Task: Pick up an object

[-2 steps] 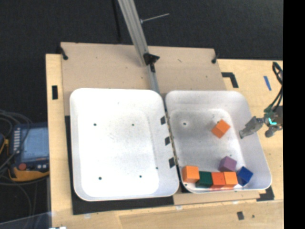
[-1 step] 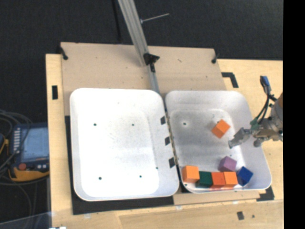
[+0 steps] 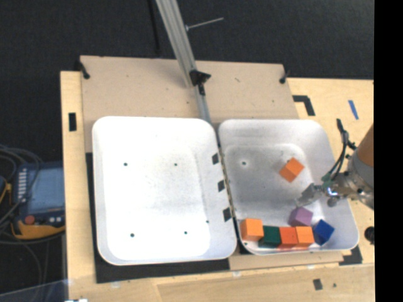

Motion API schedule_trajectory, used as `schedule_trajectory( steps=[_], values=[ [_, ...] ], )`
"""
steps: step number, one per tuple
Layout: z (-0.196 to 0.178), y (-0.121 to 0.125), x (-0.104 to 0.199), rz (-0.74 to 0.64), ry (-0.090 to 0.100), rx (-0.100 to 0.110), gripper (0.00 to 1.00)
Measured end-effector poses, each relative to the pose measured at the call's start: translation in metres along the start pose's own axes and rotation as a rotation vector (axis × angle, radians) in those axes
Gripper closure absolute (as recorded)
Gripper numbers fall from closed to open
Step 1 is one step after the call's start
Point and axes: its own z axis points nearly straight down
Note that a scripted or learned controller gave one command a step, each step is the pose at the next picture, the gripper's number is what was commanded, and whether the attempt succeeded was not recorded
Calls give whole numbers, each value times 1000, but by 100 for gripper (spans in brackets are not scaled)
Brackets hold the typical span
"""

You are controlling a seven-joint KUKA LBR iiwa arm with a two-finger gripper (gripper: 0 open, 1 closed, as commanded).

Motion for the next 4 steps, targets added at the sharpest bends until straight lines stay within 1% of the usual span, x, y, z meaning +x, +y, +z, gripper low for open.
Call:
schedule_trajectory(
  steps=[1, 2, 3, 4],
  values=[
    [43, 2, 2, 1, -1, -2, 0],
    [29, 5, 1, 8, -2, -12, 100],
    [-31, 14, 2, -5, -4, -13, 100],
    [-57, 16, 1, -6, -2, -10, 100]
  ],
)
